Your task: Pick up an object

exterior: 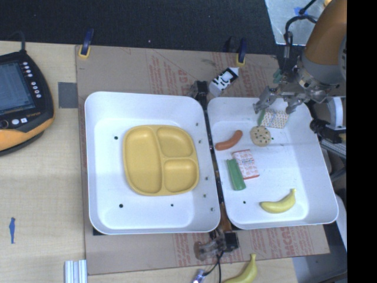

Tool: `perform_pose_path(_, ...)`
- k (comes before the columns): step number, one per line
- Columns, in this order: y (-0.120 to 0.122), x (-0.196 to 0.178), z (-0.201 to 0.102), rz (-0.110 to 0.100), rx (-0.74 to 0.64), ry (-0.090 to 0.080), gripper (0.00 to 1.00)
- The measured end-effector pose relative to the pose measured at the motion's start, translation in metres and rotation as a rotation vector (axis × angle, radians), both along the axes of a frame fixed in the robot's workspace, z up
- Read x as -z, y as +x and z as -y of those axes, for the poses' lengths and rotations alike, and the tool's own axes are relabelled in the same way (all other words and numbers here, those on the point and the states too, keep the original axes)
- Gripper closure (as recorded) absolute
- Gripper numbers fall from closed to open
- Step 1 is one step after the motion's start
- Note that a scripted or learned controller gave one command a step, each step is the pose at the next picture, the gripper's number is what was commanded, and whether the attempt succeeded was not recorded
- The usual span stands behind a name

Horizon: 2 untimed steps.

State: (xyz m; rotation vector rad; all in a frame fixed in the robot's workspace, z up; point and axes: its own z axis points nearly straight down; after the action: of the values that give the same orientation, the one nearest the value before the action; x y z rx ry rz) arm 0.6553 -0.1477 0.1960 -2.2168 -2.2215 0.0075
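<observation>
While the gripper (277, 106) hangs with fingers spread wide over the right bin's (306, 175) far end, nothing between them, a cookie (260, 135) lies just below. Nearby, the sausage (228, 140) runs slantwise, its far end pointing up-right.

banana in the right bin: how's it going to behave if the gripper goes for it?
The banana is curved and lies flat, so it would likely pivot or spin rather than roll if nudged. Its smooth, glossy-looking skin suggests it may slip from a two-finger pinch. It sits near the right bin's front wall, so a push could jam it there.
</observation>
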Motion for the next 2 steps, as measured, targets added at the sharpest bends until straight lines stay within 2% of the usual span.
perform_pose_path(1, -0.137, 0.074, -0.037, -0.001, -0.003, 0.002, 0.0)
perform_pose_path(2, -0.117, 0.104, -0.05, 0.002, -0.004, 0.001, 0.0)
